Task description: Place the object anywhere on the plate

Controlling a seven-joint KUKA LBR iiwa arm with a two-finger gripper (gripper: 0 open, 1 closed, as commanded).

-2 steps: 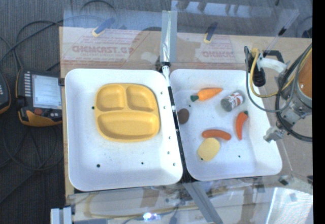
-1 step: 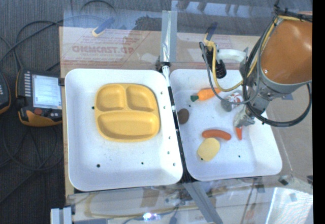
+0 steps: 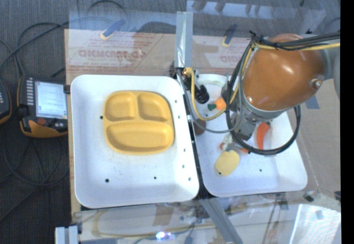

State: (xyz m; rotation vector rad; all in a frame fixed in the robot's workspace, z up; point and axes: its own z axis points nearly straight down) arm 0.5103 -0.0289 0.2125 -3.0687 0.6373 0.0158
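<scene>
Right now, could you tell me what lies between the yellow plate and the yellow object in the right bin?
In the camera view, bare left bin floor, then the two bins' adjoining rims, separate the plate from the yellow object.

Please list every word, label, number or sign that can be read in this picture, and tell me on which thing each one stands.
Red printed word on the cardboard sheet behind the left bin: it appears reversed and is too blurred to read.
More red print on the cardboard behind the right bin: partly covered, unreadable.
Screen of the handheld pendant at the left: contents too small to read.
The yellow plate carries no text.
</scene>
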